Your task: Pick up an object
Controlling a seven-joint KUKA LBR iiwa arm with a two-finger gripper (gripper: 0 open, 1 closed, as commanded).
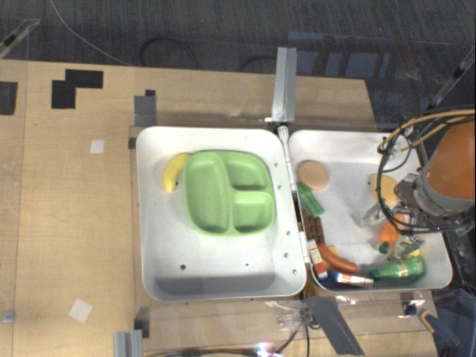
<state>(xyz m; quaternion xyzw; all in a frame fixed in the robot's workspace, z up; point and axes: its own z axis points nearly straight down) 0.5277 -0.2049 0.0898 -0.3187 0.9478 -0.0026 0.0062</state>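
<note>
My gripper (388,225) reaches down into the right bin (349,149) from the right, below the arm's orange band (454,162). Its tip is right over a small orange object (388,236) near the bin's right side, and cables hide part of it. A yellow object (386,190) lies just behind it. A green bottle (399,271) lies on its side at the front right corner. A round tan piece (313,174) sits at the back left of this bin.
Along the right bin's left wall lie a green item (310,200), a brown bar (315,233), a red sausage (332,259) and a marker (349,279). The left bin (160,266) holds a green divided plate (223,222) and a banana (174,171).
</note>
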